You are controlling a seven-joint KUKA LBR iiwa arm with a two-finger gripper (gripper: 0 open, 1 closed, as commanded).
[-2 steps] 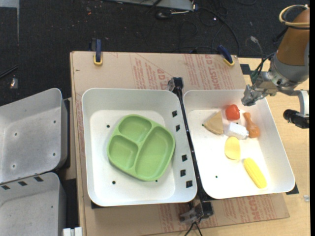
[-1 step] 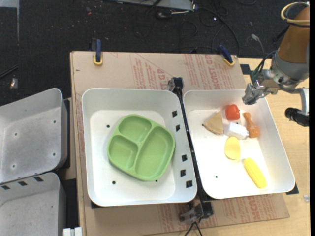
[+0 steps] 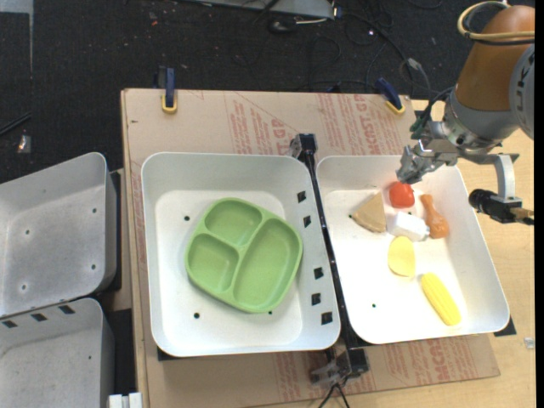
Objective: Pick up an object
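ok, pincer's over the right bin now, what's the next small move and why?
Probably a short descent onto the red tomato. The pincer sits just above it at the back of the right bin, holding nothing visible. The tomato touches the white piece and lies near the tan wedge, so go straight down.

Small red tomato-like piece (image 3: 401,195) near the right bin's (image 3: 476,313) back edge, tan wedge (image 3: 371,213) beside it, white block (image 3: 407,225), orange carrot (image 3: 433,217), yellow lemon-like piece (image 3: 402,257) mid-bin, corn cob (image 3: 441,298) toward the front right corner.
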